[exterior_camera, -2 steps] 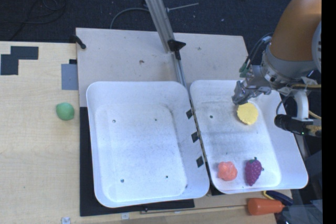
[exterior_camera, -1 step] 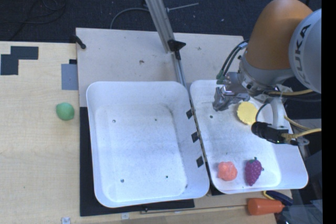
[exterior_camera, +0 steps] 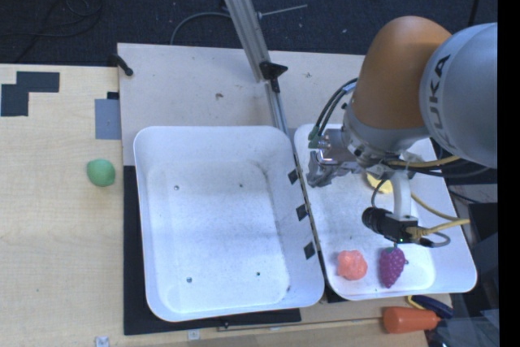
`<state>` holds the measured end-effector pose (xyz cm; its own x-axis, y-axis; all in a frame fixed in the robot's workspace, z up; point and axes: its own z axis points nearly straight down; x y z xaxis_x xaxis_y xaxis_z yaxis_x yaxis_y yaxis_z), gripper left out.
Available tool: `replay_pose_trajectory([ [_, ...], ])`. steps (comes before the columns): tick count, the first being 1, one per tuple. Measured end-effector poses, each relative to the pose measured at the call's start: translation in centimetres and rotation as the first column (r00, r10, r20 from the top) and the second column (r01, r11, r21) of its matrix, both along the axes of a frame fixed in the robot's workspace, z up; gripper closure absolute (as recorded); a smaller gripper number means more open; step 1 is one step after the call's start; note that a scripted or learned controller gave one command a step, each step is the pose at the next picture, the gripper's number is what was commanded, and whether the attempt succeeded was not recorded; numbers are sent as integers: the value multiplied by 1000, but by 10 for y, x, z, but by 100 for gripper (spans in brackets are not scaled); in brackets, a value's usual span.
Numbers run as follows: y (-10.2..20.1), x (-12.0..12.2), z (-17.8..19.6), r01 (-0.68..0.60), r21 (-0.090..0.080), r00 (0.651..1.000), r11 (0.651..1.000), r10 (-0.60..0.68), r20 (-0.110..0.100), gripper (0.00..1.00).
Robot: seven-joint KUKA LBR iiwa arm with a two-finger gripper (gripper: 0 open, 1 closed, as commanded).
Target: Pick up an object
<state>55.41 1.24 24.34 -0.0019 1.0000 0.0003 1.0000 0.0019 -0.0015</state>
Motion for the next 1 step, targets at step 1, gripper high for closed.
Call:
replay_pose_trajectory([
  [1,45,-24,4,-1,0,1000,1000,1,1,100],
])
